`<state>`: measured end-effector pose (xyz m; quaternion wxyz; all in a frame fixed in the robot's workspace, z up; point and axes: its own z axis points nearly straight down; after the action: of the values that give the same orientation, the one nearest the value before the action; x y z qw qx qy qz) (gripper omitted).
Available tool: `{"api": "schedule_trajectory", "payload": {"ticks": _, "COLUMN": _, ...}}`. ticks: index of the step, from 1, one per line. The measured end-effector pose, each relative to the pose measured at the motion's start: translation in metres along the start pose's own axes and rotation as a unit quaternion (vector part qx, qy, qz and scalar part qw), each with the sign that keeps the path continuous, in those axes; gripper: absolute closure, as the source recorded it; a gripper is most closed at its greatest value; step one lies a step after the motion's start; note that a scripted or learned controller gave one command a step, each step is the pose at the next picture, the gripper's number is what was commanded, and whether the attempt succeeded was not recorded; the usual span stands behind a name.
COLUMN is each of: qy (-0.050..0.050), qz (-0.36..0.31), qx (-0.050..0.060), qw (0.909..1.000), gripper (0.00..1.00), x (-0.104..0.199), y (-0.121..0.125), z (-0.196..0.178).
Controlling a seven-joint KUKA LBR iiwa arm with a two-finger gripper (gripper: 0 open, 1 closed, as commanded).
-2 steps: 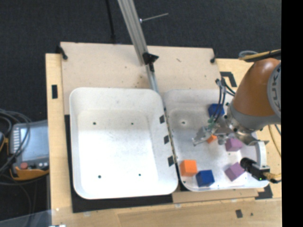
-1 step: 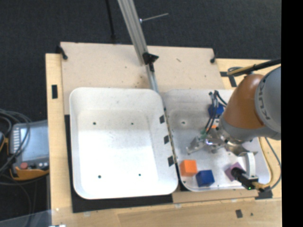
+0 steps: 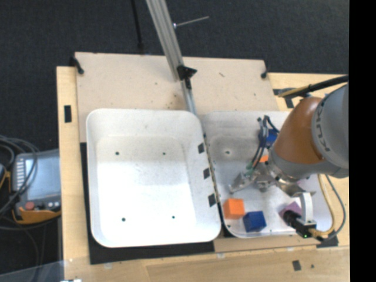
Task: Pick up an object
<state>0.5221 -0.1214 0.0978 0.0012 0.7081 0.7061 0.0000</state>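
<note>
My gripper is low inside the right bin, near its middle, under the grey and orange wrist. An orange cube lies on the bin floor just in front and to the left of the gripper. Beside the orange cube, at the bin's front edge, sits a blue cube. A small purple piece lies to the right, partly hidden by the arm. A blue object shows at the back of the bin, next to the arm. Nothing is seen held in the gripper.
The left bin stands beside the right one, with a raised rim between them. A slanted metal pole rises from the back of the bench. The arm covers the right bin's right side.
</note>
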Motion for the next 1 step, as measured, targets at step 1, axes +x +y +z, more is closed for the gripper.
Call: {"api": "schedule_trajectory", "payload": {"ticks": 1, "qy": 0.000, "qz": 0.004, "qx": -0.002, "qw": 1.0000, "gripper": 1.00, "x": -0.0010, "y": 0.0010, "z": -0.0114}}
